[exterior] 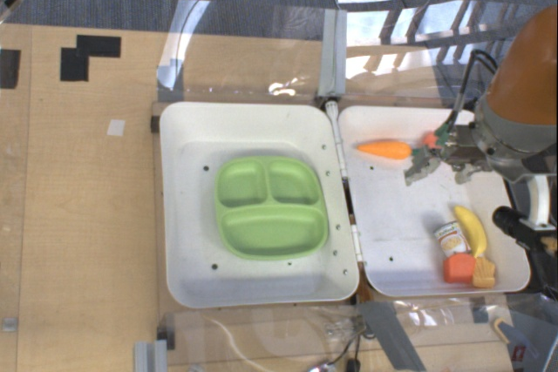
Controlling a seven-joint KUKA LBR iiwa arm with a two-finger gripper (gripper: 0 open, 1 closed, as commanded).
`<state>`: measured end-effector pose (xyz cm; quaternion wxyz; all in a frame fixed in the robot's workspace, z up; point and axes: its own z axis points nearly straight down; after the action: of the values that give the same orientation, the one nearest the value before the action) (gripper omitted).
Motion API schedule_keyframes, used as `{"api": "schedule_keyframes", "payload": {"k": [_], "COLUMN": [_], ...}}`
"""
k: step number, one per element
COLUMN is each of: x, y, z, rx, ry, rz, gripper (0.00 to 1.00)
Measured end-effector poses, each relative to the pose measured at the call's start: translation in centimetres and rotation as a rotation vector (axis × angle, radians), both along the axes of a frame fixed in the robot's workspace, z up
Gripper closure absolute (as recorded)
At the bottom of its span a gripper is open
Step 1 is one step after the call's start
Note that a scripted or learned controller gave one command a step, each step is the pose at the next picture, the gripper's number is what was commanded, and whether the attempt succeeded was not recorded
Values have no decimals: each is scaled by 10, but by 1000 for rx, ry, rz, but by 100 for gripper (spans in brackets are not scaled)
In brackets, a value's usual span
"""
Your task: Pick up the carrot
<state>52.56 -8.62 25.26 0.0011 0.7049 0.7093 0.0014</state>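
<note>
Carrot [384, 150] is lying ungrasped in the bin [392, 222]; tool [425, 165], spread wide, is hovering at its 3 o'clock.

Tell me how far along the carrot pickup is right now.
Done: the claw has reached the right bin, right beside the carrot. In hand: lining up on the carrot's near end. Left: gripping and lifting, since the carrot lies flat on the bin floor.

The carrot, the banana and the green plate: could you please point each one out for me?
carrot [384, 150], camera view, middle of its orange body.
banana [472, 229], camera view, middle of its yellow curve.
green plate [228, 226], camera view, its left rim.
</note>
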Motion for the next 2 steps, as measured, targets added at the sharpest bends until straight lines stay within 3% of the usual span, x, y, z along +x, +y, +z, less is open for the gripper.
{"api": "schedule_keyframes", "payload": {"k": [1,2], "x": [61,113], "y": [-9,-15], "z": [-27,-106], "rx": [0,1], "ry": [0,1], "rz": [-54,-159], "gripper": [0,0]}}
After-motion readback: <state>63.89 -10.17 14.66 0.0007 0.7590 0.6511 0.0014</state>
